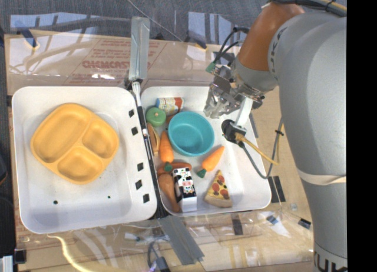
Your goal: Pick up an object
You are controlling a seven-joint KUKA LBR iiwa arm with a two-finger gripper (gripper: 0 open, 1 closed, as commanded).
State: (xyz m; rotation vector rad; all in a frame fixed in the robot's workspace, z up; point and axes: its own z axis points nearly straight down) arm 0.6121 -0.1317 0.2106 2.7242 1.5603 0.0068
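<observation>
My gripper hangs over the back right part of the right bin, just right of a teal bowl. Nothing shows between its fingers. In that bin also lie a small can with a red and white label, a green round piece, two toy carrots, a pizza slice, a black and white cow-patterned box and a brown piece at the front left.
The left bin holds a yellow divided plate. A grey bar stands at the back between the bins. The arm's large grey body fills the right side above the bench.
</observation>
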